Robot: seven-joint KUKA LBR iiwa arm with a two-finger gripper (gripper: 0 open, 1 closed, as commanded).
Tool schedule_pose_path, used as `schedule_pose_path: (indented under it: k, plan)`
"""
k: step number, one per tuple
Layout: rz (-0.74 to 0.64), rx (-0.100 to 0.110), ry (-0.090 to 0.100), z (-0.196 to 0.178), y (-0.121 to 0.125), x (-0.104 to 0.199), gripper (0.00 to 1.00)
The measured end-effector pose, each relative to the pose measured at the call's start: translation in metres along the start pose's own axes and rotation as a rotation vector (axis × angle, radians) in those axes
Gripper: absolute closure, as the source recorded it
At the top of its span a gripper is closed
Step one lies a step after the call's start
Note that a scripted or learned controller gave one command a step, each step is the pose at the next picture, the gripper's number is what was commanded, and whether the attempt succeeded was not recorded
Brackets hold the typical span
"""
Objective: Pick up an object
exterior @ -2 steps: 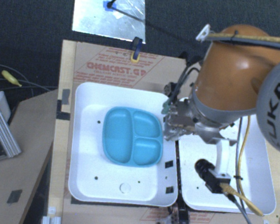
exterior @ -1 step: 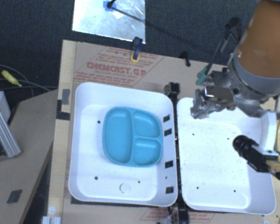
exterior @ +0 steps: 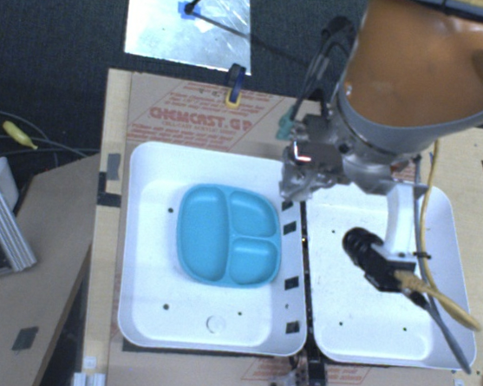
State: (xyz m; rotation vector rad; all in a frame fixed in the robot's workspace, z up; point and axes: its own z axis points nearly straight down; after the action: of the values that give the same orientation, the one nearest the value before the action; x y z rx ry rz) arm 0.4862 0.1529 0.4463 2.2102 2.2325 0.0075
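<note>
A blue divided plate [exterior: 228,234], with three compartments, lay flat and face up near the middle of the left bin [exterior: 143,246]. Its two smaller compartments were on the side nearer the right bin [exterior: 364,334]. The plate was the only loose item that could be made out clearly in either bin.

The gripper [exterior: 295,186] sat just past the plate's upper right corner, over the seam where the two bins met, close to the plate but apparently not touching it. From this angle I could not tell whether it was open or closed, or whether it had hold of anything. The arm [exterior: 414,69], with its orange band, loomed above and to the right of the plate.

A cardboard sheet [exterior: 198,117] with red lettering lay under the bins, showing beyond the plate's far side. Further beyond the plate lay a silvery sheet [exterior: 172,13].
</note>
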Motion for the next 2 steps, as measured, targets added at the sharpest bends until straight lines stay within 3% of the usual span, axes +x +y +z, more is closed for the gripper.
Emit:
schedule_pose_path:
  k: [1, 2]
  plan:
    - [0.004, -0.005, 0.000, -0.066, 0.001, 0.009, 1.00]
    - [0.016, 0.018, -0.008, 0.132, -0.002, -0.060, 1.00]
